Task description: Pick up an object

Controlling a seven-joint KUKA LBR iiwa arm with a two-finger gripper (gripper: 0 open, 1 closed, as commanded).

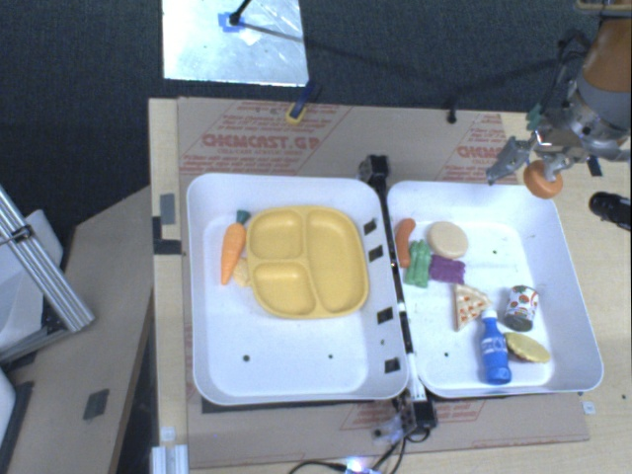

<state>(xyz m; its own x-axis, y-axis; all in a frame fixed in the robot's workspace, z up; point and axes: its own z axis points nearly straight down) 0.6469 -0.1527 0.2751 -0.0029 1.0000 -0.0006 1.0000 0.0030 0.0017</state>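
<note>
Upper right of the frame, pincer (538, 166) is clamped on a small orange ball (542, 180).
It's hanging over the right bin (573, 265)'s top rim, pretty clean grab.

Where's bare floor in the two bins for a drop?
Left bin: open strip below the yellow tray. Right bin: bare along the top edge, above the cookie. Crowded from pizza slice to blue bottle.
</note>
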